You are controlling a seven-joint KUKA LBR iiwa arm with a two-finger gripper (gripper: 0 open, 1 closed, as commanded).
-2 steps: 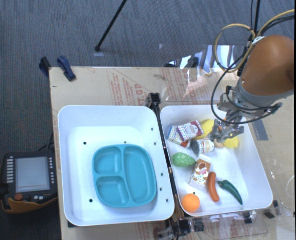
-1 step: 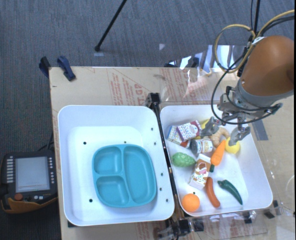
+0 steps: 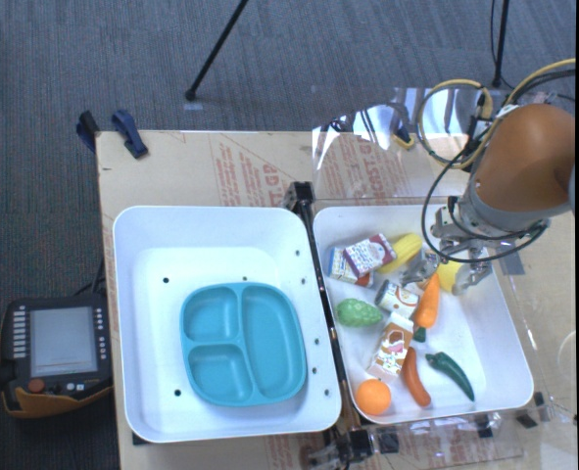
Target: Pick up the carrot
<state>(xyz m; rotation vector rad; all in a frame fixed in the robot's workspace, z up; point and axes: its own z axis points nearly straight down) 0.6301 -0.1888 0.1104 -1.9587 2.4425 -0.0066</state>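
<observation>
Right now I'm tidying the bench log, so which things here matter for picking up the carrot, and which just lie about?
For the job:
- long orange carrot in the right white bin
- grey two-finger gripper above it

Lying about:
- round orange fruit
- dark green chilli pepper
- light green lumpy vegetable
- yellow corn cob
- teal divided plate

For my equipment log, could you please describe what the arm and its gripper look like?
The arm has a rounded orange band over a grey wrist section. Black and yellowish cables loop beside it. The gripper below is small, metallic grey, and hung with thin dark wires.
</observation>
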